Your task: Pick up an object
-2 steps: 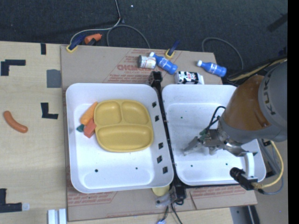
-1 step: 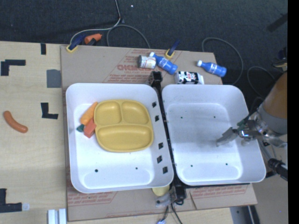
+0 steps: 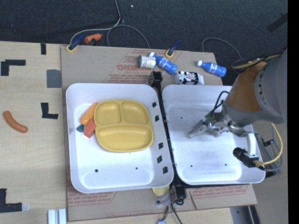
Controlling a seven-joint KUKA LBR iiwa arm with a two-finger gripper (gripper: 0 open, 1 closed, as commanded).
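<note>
Gripper (image 3: 194,133) low in right bin (image 3: 205,171), jaws' state unclear. Candidates in left bin (image 3: 117,176): yellow divided plate (image 3: 124,125), rigid, light, slick; pinch its rim. Orange toy carrot (image 3: 88,114) beside it.

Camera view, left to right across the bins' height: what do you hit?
Sausage-shaped orange toy → orange and red pieces → yellow divided tray → black divider clips → tool → orange wrist band.

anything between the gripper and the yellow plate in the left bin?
Yes. The gripper sits in the right bin; the yellow plate lies in the left bin. The two bins' adjoining walls with black clips run between them.
</note>
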